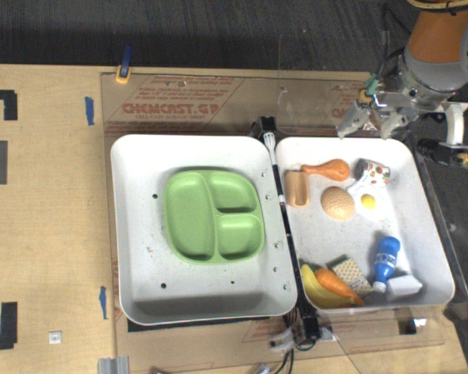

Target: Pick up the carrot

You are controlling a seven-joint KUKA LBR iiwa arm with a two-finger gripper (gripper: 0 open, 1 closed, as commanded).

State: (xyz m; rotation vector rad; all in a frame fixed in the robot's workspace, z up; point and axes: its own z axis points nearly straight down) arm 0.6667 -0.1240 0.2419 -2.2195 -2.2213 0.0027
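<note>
Although red lettering runs across the clear sheet (179,100) on the tabletop (47,232) above the left bin (132,287), it sits mirrored and cannot be read with confidence. The pincer (372,121) hangs at one o'clock, just outside the right bin (433,232), fingers spread apart and grasping nothing. The carrot (337,283), orange and tapered, lies at five o'clock in the right bin, resting on a banana (316,288), beside a blue bottle (385,260). A green divided plate (189,216) occupies the left bin.

Pale wooden bench (47,209) with black tape marks (4,104), blue tape bits (89,110), dark floor (179,14) behind
</note>
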